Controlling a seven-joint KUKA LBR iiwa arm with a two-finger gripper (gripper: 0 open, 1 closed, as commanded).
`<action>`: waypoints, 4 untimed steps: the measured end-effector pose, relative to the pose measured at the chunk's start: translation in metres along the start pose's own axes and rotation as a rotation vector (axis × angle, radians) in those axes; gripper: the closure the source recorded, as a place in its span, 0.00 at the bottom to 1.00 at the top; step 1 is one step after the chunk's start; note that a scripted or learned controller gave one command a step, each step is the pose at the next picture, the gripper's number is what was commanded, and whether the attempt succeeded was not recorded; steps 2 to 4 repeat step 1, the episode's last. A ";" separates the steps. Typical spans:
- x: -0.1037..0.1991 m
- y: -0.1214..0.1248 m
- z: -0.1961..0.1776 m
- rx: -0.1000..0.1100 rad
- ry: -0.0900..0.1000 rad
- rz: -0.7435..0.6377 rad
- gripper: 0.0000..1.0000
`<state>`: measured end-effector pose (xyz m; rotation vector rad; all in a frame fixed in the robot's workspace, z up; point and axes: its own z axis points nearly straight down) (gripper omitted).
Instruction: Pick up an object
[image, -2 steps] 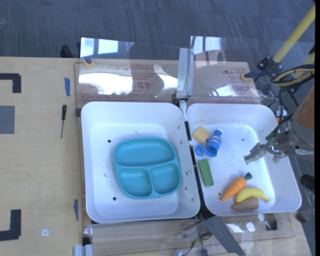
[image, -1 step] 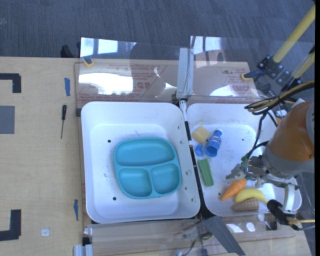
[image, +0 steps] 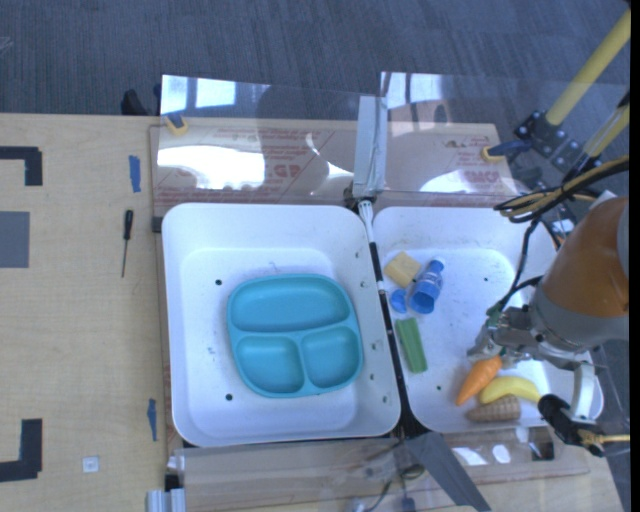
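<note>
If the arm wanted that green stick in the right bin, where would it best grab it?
Probably around the middle of the green stick, coming straight down with a finger on each long side. It lies flat and narrow, running top to bottom in the view. The bin wall sits close on its left, which may crowd that finger.

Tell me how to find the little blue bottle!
Look in the right white bin, the one beside the bin holding the teal divided tray. Near its upper left, next to a pale yellow block, lies the blue bottle. It is the only rounded blue thing there; the green bar below is flat and long.
</note>
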<state>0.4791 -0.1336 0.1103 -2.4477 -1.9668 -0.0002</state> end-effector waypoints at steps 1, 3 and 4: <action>0.021 -0.001 -0.150 -0.013 0.000 -0.098 1.00; 0.021 -0.001 -0.150 -0.013 0.000 -0.098 1.00; 0.021 -0.001 -0.150 -0.013 0.000 -0.098 1.00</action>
